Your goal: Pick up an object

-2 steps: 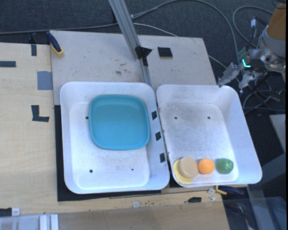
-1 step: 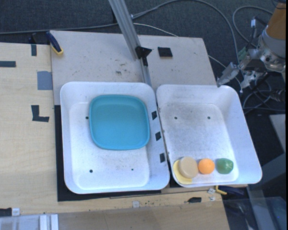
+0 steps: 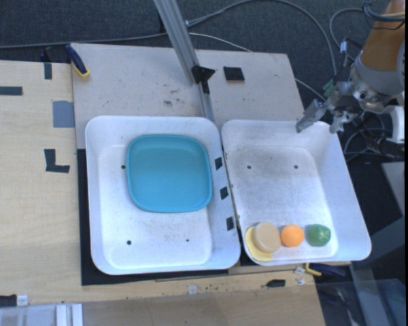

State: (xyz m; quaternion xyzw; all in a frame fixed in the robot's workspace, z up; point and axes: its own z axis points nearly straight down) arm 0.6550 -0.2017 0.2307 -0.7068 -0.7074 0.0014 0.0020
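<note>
Three small objects lie in a row along the near edge of the right bin (image 3: pixel 285 182): a tan round block (image 3: pixel 266 236) resting on a yellow piece (image 3: pixel 255 249), an orange ball (image 3: pixel 292 236) and a green ball (image 3: pixel 318 234). My gripper (image 3: pixel 321 117) hovers over the bin's far right corner, well away from them. Its two fingers are spread apart with nothing between them. Above the wrist the orange band of the arm (image 3: pixel 383 43) rises at the right.
The left bin (image 3: pixel 102 182) holds a blue square plate (image 3: pixel 168 172). A slanted grey metal post (image 3: pixel 183 39) comes down to the gap between the bins. Cables trail across the dark floor behind the bench.
</note>
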